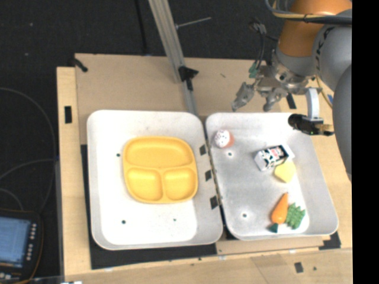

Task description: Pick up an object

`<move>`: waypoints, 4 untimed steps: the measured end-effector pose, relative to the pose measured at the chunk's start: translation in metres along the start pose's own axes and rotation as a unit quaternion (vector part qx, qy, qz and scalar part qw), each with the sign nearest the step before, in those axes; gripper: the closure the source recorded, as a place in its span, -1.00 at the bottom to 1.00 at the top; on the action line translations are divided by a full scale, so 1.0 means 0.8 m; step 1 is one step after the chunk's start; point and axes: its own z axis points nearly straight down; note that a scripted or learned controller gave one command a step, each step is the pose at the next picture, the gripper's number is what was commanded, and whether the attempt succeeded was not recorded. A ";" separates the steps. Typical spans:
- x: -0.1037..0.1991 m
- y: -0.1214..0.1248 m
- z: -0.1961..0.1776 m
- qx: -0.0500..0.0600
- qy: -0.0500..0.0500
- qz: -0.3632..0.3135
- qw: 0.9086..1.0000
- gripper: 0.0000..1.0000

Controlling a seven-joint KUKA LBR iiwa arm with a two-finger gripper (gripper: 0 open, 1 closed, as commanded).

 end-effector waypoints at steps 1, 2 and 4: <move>0.000 0.000 0.000 0.000 -0.001 0.000 1.000 -1.00; 0.000 -0.011 0.073 0.002 -0.001 0.002 1.000 -1.00; -0.001 -0.006 0.175 0.002 -0.001 0.001 1.000 -1.00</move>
